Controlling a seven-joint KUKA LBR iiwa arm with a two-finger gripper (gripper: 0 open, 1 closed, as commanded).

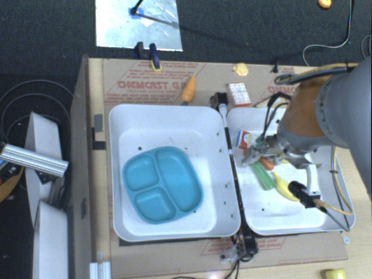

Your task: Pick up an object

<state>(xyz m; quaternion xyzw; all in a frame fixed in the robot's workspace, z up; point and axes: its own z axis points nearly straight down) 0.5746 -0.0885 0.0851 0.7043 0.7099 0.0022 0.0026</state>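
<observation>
My gripper [254,155] is low in the right bin [325,225], near its left wall. I cannot tell how wide it is open, or if it has hold of anything. The green stick [265,178] lies just below it and a bit to the right, almost touching. Its long side runs from upper left to lower right. A yellow banana [285,188] lies beside it, farther right. I think the green stick is the nearest thing to grab.
</observation>
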